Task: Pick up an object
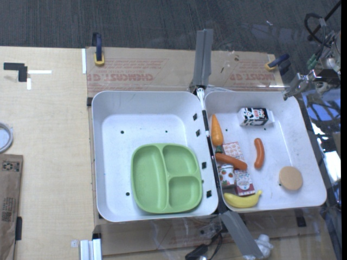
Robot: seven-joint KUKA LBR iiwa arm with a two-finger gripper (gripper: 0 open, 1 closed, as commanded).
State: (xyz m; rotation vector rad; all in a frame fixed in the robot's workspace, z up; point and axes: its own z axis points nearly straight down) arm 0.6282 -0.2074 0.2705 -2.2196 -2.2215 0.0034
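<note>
Two shallow white bins sit side by side on a pale wooden tabletop point(43, 145), seen from above at a slant. The left bin point(108, 145) holds a green divided plate point(165, 177), lying flat toward its near side.

The right bin point(303, 156) holds the loose objects. Along its left wall, from far to near, lie an orange carrot point(217, 130), a small patterned packet point(232, 149), a second thinner carrot point(232, 161), a small can point(226, 175) and a little carton point(244, 184), crowded together and touching in places. A yellow banana point(242, 200) lies at the near edge, just beside the carton. A black-and-white carton point(254, 116) lies on its side at the far end. A sausage point(259, 152) rests near the middle, and a tan round disc point(291, 178), perhaps a cookie, sits toward the near right corner.

At the far right, beyond the bin's corner, part of the arm point(320, 69) shows with cables. Whether the fingers are released or clenched cannot be told.
</note>
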